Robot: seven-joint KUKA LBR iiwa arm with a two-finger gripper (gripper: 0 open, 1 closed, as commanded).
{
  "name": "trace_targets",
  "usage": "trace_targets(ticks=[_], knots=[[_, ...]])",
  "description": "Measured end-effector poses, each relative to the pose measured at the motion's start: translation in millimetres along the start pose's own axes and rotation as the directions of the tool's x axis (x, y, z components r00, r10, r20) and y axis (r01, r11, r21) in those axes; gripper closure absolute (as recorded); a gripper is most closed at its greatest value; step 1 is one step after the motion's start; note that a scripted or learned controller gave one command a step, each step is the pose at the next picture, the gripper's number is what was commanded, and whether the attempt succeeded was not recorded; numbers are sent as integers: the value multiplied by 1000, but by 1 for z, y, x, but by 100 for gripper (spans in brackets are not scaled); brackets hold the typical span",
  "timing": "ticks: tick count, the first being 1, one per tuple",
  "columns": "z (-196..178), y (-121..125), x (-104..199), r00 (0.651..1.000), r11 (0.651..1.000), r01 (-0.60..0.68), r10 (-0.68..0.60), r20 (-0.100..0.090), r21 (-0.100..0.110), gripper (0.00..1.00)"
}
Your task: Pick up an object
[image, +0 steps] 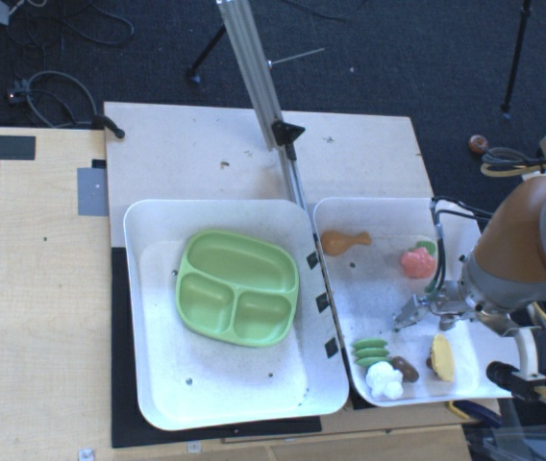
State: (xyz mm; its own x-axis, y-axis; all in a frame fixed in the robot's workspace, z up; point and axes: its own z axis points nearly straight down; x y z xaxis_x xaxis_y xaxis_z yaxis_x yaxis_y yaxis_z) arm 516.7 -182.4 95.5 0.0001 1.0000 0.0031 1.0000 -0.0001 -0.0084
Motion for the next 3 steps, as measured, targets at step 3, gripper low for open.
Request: trace_targets(ticks=[3], knots=[[-139, 0, -6, 1000, 1000, 2, -2, 5, -13, 100]])
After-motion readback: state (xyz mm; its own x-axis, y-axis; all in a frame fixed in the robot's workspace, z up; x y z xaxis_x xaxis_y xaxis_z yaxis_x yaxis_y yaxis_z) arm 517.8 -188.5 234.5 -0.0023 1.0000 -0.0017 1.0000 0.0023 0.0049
